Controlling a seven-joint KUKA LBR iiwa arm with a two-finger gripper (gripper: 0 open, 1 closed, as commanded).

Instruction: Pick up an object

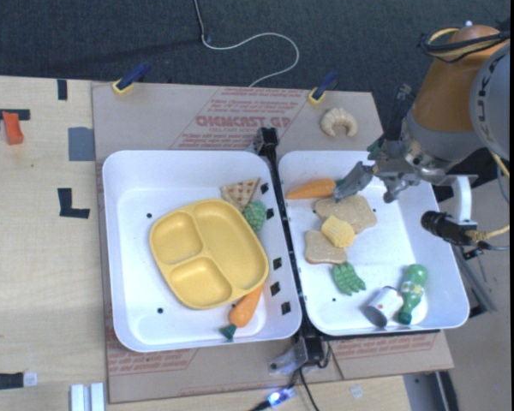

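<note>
The arm's fingers (370,184) hang spread above the right bin (450,255).

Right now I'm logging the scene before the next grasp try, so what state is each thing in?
yellow divided plate: flat in the left bin, compartments bare
carrot by the plate: lying against the plate's near edge
carrot in the right bin: lying flat by the divider
corn piece: resting on the bread slices
green bottle: lying on its side
croissant: on the cardboard, outside both bins
gripper: jaws spread, holding nothing
</note>
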